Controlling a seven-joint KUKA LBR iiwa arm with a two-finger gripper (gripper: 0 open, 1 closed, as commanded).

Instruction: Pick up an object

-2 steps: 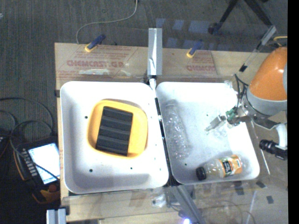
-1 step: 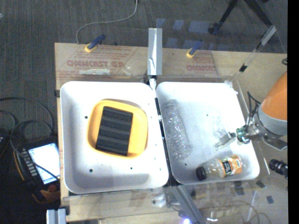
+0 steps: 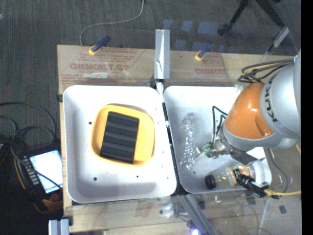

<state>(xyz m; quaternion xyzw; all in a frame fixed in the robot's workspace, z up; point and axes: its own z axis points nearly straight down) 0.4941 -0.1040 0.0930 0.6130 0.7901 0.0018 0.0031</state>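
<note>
From my remote station I log two white bins on the bench, side by side. Left bin (image 3: 78,146): one yellow dish (image 3: 146,131), carrying one black ribbed block (image 3: 120,136) lying flat on it, roughly mid-bin. Right bin (image 3: 195,102): one clear crumpled plastic bottle (image 3: 187,141) near the left wall, lying lengthwise from far to near; one clear bottle with a black cap (image 3: 222,178) on its side at the near edge, cap pointing left. One arm (image 3: 259,111) hangs over the right bin, its orange band and grey body covering much of that bin's right half. The gripper (image 3: 210,150) sits low between the two bottles, just right of the crumpled one; I cannot tell how it is set. Behind the bins: one cardboard sheet (image 3: 102,67) with two blue-and-yellow clamps (image 3: 99,45) at its far edge.
</note>
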